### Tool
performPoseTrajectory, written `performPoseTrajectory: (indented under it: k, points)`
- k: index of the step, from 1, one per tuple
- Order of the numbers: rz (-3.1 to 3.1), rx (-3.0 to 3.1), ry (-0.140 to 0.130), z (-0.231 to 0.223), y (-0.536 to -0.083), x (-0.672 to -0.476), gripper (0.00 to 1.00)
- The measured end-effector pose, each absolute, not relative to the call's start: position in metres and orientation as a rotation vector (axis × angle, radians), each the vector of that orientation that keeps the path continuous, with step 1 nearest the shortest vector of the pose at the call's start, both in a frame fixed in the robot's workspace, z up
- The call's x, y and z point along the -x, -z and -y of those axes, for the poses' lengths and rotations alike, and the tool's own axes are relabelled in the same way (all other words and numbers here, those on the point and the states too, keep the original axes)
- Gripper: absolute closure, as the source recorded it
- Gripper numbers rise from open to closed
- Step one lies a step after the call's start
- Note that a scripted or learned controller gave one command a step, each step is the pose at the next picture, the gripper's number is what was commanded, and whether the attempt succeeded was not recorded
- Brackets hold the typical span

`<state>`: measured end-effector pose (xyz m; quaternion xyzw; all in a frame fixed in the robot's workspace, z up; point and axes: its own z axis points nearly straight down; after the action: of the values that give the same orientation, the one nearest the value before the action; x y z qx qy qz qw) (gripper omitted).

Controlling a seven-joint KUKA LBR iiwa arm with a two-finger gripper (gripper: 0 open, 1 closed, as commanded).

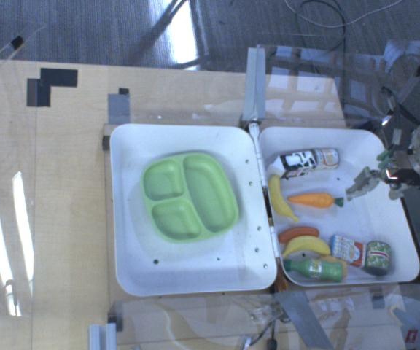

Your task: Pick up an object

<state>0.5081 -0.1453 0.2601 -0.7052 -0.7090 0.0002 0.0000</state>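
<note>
Left bin holds just the green divided plate, sitting flat near the middle, so you've got nothing worth targeting there. Everything pickable is in the right bin: a yellow banana along the left wall, a black-and-white can lying on its side near the back, an orange carrot mid-bin with its green tip pointing right, then the front cluster of a red sausage, second banana, green bottle, a small red-and-white carton and a dark green pouch. Gripper is over the right half of that bin, just right of the carrot's tip, arm coming in from the right edge. Nothing looks held; how wide the jaws stand I cannot tell at this resolution, so don't assume either way. I'd call this the approach step, grasp not yet made. Closest candidate is the carrot, and it lies clear of its neighbours, which makes it the easy pick. Next move needs a shift left to centre over the carrot's body, jaws across its short axis, then straight down. Avoid the front cluster, items touch and overlap there
</note>
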Motion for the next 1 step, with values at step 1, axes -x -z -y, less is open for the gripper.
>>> performPoseTrajectory:
  k: [1]
  points:
    - [2.279,2.160,0.000,0.1302,-0.1269,-0.5385,0.00]
